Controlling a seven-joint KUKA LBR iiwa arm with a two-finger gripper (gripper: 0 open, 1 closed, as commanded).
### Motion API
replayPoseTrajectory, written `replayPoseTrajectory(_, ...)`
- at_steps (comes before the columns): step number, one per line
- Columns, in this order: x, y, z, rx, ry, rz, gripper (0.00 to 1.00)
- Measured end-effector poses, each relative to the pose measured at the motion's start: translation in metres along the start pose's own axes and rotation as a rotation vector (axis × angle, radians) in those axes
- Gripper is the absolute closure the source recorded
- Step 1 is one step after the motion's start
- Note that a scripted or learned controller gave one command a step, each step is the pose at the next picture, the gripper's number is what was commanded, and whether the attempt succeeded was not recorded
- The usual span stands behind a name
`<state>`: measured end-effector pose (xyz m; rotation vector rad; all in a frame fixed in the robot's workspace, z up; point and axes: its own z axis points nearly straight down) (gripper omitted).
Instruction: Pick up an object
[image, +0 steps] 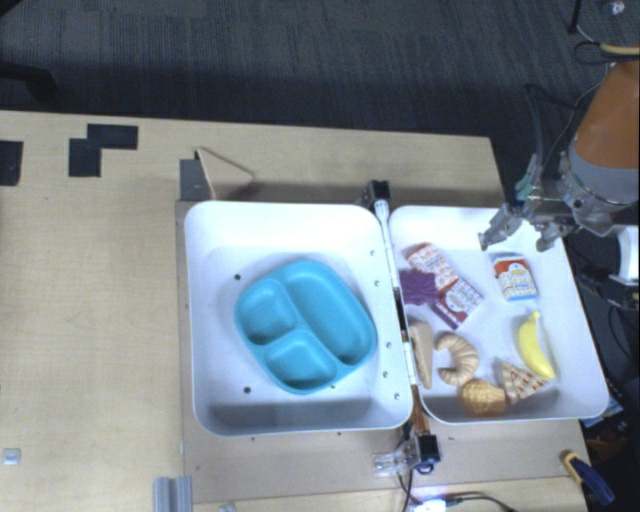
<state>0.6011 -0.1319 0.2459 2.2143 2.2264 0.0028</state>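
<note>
My gripper (522, 231) hangs open over the far right part of the right bin (580, 385), fingers spread with nothing between them. Just below it lies a small white and red carton (514, 277). A yellow banana (533, 346) lies nearer the front right. At the bin's middle are a red and white packet (440, 274) and a purple item (428, 292). Along the front sit a croissant (459, 358), a pale bread stick (422, 352), a brown roll (482, 397) and a waffle-patterned wedge (522, 381).
The left bin (210, 250) holds a blue divided plate (303, 324). A ridge (394, 290) separates the two bins. The wooden bench (90, 330) stretches left. Cables (615, 290) hang at the right beside the arm.
</note>
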Motion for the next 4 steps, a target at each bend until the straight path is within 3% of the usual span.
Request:
replayPoseTrajectory(1,-0.073,-0.022,0.105,0.003,-0.001,0.003,0.0)
replayPoseTrajectory(2,-0.073,-0.06,0.152,-0.002,-0.001,0.001,0.0)
replayPoseTrajectory(3,-0.073,-0.059,0.142,-0.005,0.0,0.0,1.0)
replayPoseTrajectory(4,-0.045,-0.029,0.067,-0.002,-0.001,0.0,1.0)
